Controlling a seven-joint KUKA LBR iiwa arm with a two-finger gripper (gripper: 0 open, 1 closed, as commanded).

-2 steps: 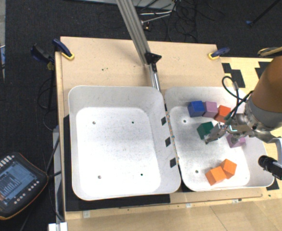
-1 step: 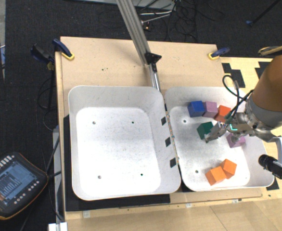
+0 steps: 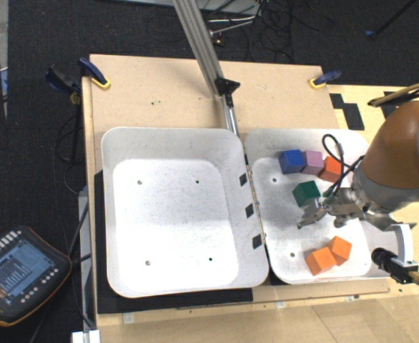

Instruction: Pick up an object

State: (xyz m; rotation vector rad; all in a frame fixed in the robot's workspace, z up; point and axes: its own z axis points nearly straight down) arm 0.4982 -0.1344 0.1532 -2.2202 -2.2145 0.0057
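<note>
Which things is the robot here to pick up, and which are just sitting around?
For the job: blue block, pink block, green block, orange blocks, right bin, gripper.

Just lying about: left bin, handheld controller, clamps, metal pole.

speckled white plastic bins (image 3: pixel 174 156), matt wooden bench (image 3: pixel 166 91)

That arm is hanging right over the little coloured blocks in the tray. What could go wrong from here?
The end effector hangs just below the dark green block; coming down off-centre, it might nudge that block aside rather than grip it.

The blue cube, pink cube and an orange-red block sit packed in a row, so grabbing one could disturb the others.

Two orange blocks lie close to the right-hand white bin's front wall, likely cramping any grasp there.
</note>
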